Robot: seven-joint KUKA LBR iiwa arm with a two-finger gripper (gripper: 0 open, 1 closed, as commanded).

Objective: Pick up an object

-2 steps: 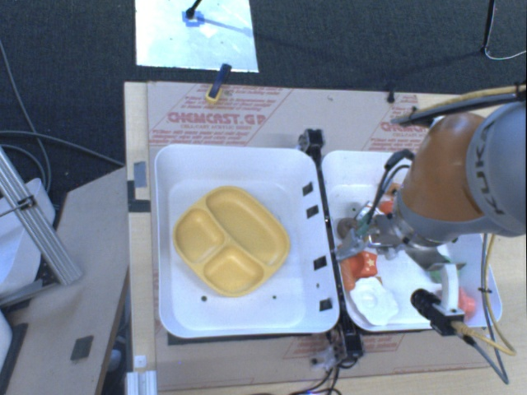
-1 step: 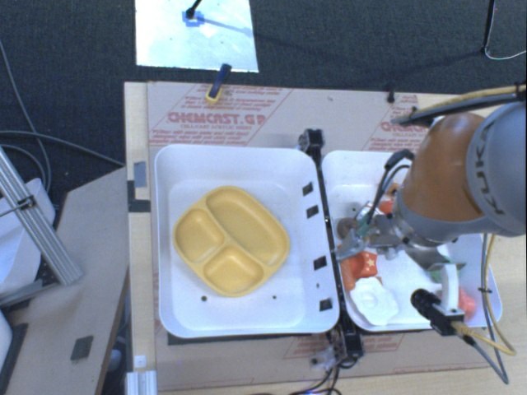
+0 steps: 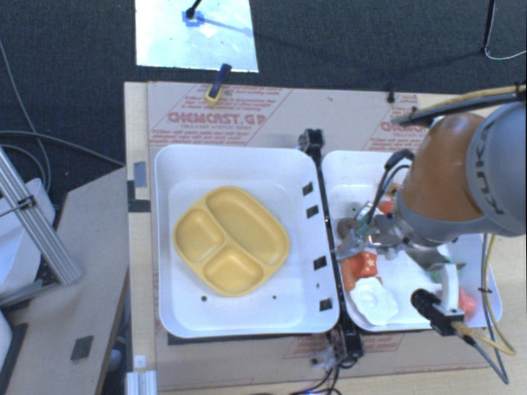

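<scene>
Dark carpet point(image 3: 66, 72) surrounds the bench point(image 3: 247, 113), whose pale top carries red printed lettering. A shiny silver sheet point(image 3: 193, 23) lies on the floor beyond the bench's far edge. A small yellow-and-dark tool point(image 3: 218, 85) rests at that edge.

Two shallow white bins sit side by side, with black clips point(image 3: 317, 237) along the wall between them.

View-left bin point(image 3: 177, 171): holds one yellow tray point(image 3: 230, 239) with three compartments, lying flat near the bin's middle and turned at an angle to its walls. Nothing rests in the compartments. A few dark specks mark the bin floor near its front.

View-right bin point(image 3: 346, 167): the arm point(image 3: 457, 179), with its orange band and grey shell, covers much of it. The gripper point(image 3: 358, 237) is low over the side of this bin next to the dividing wall. Whether it is parted or closed cannot be told from this angle, and nothing is visibly held.

- A red-orange object point(image 3: 360, 267) lies just in front of the gripper, close to the dividing wall. Contact with the gripper cannot be told.
- A white crumpled object point(image 3: 375, 301) lies just in front of the red-orange one, touching or nearly touching it, near the bin's front wall.
- A second orange-red piece point(image 3: 468, 303) lies toward the bin's far side from the divider, partly hidden by the robot.

An aluminium frame point(image 3: 37, 229) and loose cables lie to the view's left of the bench.
</scene>
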